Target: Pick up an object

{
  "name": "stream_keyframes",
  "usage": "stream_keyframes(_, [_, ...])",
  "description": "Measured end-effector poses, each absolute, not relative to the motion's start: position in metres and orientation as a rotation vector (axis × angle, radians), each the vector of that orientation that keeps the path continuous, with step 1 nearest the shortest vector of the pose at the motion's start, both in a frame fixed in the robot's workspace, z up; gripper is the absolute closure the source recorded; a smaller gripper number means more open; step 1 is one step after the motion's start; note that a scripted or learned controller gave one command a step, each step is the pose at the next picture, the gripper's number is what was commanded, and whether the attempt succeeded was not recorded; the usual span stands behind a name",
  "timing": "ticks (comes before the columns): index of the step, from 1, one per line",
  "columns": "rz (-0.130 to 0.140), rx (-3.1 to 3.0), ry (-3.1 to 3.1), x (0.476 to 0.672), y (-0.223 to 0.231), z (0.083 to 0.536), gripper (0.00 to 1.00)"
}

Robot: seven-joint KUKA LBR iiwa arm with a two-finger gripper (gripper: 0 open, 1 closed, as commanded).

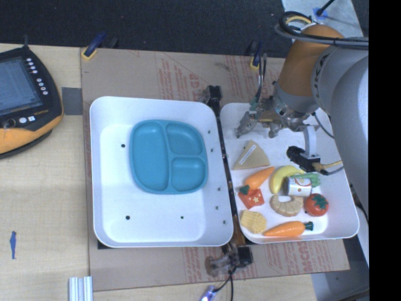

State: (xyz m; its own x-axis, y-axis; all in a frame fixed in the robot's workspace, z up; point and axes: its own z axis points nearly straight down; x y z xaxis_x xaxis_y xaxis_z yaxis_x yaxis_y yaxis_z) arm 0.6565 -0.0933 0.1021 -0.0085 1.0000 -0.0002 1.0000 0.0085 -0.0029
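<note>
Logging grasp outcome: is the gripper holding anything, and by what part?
Nothing held. The gripper hangs open over the right bin's far end, above the wedge.

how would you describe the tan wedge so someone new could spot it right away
Look in the right white bin, in its upper half just below the gripper. The tan wedge lies there alone, pale and triangular, above the brighter carrot and banana.
</note>
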Motion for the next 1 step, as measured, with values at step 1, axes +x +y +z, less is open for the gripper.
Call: stream_keyframes(1, [0.001,-2.21,-2.234,0.657,-0.0938,0.1126,1.0])
